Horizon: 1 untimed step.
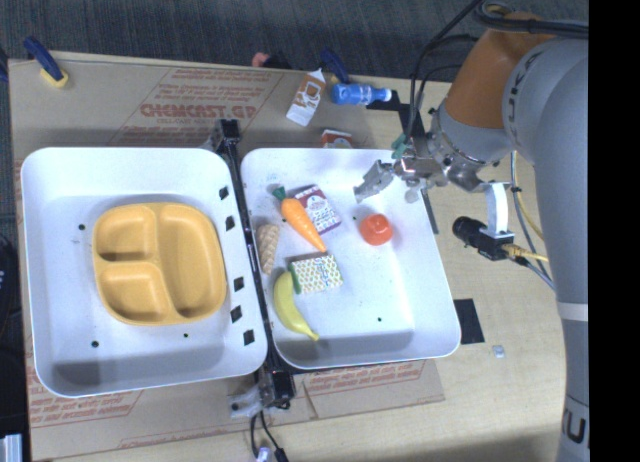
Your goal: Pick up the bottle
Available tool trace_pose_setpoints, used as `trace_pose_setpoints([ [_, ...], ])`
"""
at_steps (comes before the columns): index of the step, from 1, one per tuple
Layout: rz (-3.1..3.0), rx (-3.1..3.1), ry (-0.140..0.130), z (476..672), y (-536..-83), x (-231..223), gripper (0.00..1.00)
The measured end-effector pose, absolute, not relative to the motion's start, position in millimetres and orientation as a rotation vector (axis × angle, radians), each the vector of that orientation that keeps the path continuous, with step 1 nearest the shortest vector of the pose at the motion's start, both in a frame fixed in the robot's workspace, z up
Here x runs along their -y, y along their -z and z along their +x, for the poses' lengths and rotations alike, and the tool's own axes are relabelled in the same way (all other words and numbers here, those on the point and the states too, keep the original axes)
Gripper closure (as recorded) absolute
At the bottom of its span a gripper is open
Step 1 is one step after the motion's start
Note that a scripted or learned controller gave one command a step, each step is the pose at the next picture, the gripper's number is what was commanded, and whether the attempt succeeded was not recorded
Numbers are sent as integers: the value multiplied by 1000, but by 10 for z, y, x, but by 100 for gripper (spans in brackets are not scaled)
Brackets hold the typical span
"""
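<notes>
The bottle (356,95) is small and blue with a pale cap, lying on its side on the cardboard behind the right bin (430,300), outside both bins. My gripper (388,188) hangs over the back right part of the right bin, below and a little right of the bottle and well apart from it. Its two grey fingers (370,185) stand open with nothing between them. A red round piece (376,229) lies just under the gripper.
The right bin also holds a carrot (300,222), a small brown carton (319,208), a checkered block (316,273), a banana (290,305) and a beige cob (268,247). A yellow divided plate (160,260) sits in the left bin. A small carton (305,98) lies left of the bottle.
</notes>
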<state>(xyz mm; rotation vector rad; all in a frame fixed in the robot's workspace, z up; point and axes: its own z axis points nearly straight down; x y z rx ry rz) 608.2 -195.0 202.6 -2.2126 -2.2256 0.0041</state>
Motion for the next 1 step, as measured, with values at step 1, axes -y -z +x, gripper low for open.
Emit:
trace_pose_setpoints([
  [1,-2205,2230,-6,6087,-2130,1945,100],
])
